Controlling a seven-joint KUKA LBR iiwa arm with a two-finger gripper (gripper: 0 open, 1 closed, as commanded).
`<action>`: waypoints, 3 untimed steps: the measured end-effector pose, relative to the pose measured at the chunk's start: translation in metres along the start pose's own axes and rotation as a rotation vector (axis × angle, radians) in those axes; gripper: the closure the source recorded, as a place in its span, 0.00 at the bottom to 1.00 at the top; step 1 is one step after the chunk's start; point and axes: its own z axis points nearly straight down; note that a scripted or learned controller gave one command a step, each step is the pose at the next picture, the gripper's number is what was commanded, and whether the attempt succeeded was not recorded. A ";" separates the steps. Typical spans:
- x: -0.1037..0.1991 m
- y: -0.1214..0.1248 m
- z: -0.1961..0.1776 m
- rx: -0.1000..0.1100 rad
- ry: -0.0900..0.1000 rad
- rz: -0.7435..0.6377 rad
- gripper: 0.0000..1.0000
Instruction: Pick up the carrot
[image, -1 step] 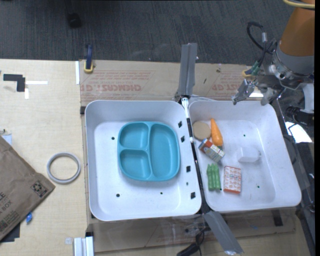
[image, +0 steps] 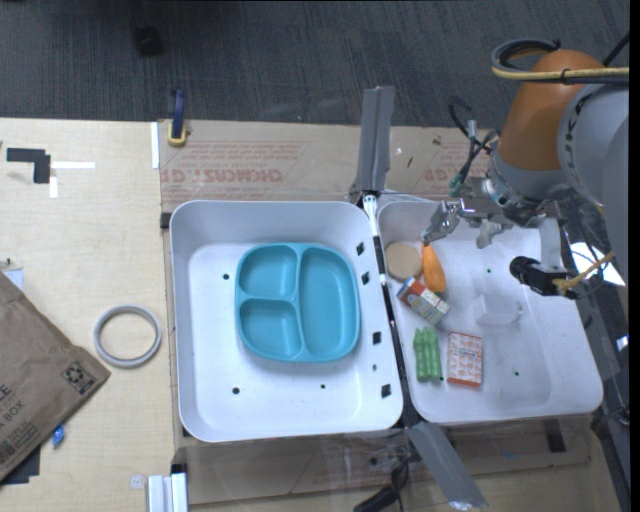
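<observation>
At the bottom of the frame, the right bin (image: 560, 400) held a small printed card packet (image: 465, 359) and a ribbed green pod (image: 427, 354) side by side. Just above them lay a red and white wrapper (image: 423, 298). The carrot (image: 433, 269) lay next, at the bin's upper left, touching the wrapper and beside a tan round disc (image: 404, 261). It looked like smooth, stiff plastic, light and tapered, likely slippery, so a hold across its thick middle seemed best. The left bin (image: 200, 330) held a teal plate (image: 299, 302) with 3 sections. Farthest up, the gripper (image: 465, 222) hung near the carrot, its 2 metal fingers spread and holding nothing.
</observation>
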 end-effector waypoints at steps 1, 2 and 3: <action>-0.003 -0.004 0.065 -0.001 0.000 0.087 0.00; -0.004 -0.004 0.056 0.000 0.000 0.091 1.00; -0.074 -0.025 0.040 0.000 0.000 0.142 1.00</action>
